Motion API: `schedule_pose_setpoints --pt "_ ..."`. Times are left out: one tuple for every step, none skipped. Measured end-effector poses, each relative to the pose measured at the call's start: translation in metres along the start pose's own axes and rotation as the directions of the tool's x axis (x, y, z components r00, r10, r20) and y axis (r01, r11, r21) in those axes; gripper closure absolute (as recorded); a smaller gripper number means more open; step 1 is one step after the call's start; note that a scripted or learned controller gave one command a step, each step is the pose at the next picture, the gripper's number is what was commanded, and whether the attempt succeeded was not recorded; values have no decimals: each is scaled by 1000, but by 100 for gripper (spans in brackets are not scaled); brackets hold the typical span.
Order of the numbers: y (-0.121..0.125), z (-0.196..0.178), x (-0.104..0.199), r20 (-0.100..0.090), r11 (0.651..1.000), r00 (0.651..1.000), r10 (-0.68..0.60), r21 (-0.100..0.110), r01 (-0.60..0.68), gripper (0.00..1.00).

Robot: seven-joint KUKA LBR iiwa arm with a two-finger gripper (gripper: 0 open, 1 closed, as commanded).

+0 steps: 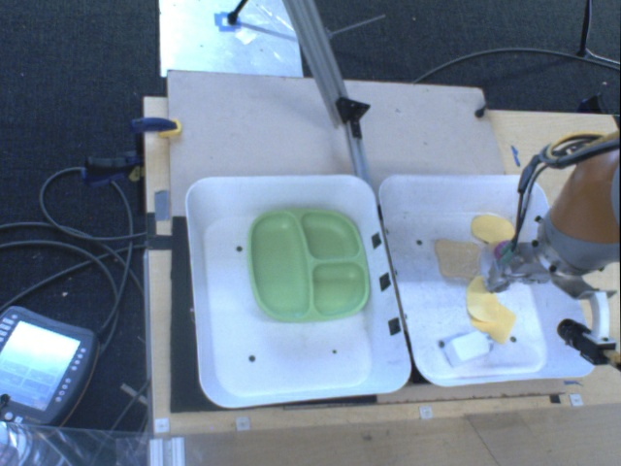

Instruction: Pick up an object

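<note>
Over the right bin, camera view: the gripper (497,278) is low inside the right white bin (408,260), the grey wrist and orange band of the arm (582,212) coming in from the right edge.
Objects in the right bin: a yellow curved piece (493,228) near the back, a tan flat piece (454,257) just left of the gripper, a second yellow piece (488,313) directly below the gripper, and a small white block (468,348) near the front wall.
Left bin: the left white bin (209,260) carries a green divided plate (309,265), well apart from the gripper.
Finger state: too small and too blurred against the wrist to judge; I cannot tell whether they are parted or closed, or whether anything sits between them.
Likely target: judging by position, the second yellow piece or the tan flat piece, both just beside the tool tip.
Target relative to tool tip: the lower yellow piece's top edge appears to touch or pass under the tip; the tan piece lies beside it, to the left.
Risk, crowding: three pieces lie close together, so a closing grip could catch only an edge or nudge a neighbour.
Risk, thin shape: the tan piece looks flat against the floor, which probably gives little to pinch.
Risk, slip: the curved yellow pieces could rock or slide away under contact.
</note>
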State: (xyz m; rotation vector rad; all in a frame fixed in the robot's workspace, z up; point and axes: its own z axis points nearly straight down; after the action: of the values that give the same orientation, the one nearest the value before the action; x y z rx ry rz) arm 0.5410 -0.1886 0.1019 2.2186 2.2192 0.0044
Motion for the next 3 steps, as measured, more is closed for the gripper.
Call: schedule_pose_setpoints --pt "-6 -48 1 1 1000 1000 -3 -1 3 100" --pt "-13 -96 1 2 1000 1000 -4 -2 4 100" --pt "-11 -115 1 0 1000 1000 -6 0 6 100"
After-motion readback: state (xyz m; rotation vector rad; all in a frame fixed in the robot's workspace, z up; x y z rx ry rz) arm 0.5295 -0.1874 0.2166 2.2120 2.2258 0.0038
